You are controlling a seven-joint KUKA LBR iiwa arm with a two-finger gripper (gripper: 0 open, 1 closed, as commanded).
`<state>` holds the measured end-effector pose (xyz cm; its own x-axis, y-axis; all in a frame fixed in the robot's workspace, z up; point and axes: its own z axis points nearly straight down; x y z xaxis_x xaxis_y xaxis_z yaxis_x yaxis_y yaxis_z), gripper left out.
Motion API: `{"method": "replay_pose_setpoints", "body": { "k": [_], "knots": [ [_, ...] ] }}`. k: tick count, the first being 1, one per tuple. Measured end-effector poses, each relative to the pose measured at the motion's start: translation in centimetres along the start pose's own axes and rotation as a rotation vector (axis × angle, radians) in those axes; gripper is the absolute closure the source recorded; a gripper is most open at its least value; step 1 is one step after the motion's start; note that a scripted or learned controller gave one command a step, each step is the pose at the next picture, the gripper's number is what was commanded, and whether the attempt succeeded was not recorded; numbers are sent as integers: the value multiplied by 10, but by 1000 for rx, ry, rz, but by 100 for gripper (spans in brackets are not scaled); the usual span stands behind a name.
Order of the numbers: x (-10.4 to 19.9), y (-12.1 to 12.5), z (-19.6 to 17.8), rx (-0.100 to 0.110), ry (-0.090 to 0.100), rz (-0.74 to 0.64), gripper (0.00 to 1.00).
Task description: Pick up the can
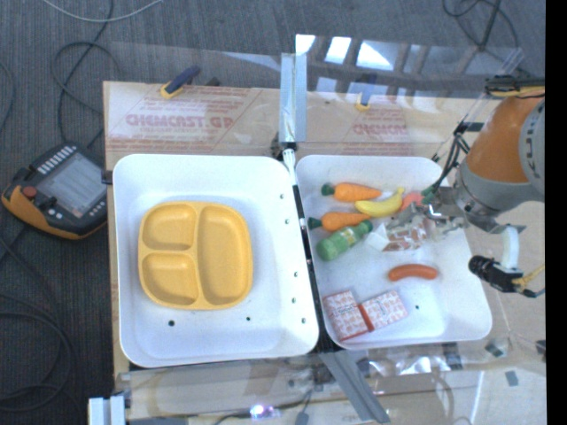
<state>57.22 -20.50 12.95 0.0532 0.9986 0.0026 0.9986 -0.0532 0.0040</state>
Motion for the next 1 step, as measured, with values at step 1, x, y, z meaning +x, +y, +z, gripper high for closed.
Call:
{"method": "replay_pose_setpoints", "body": {
  "k": [1],
  "knots": [
    [13,6,15,-27,-9,5,0]
  ]
}}
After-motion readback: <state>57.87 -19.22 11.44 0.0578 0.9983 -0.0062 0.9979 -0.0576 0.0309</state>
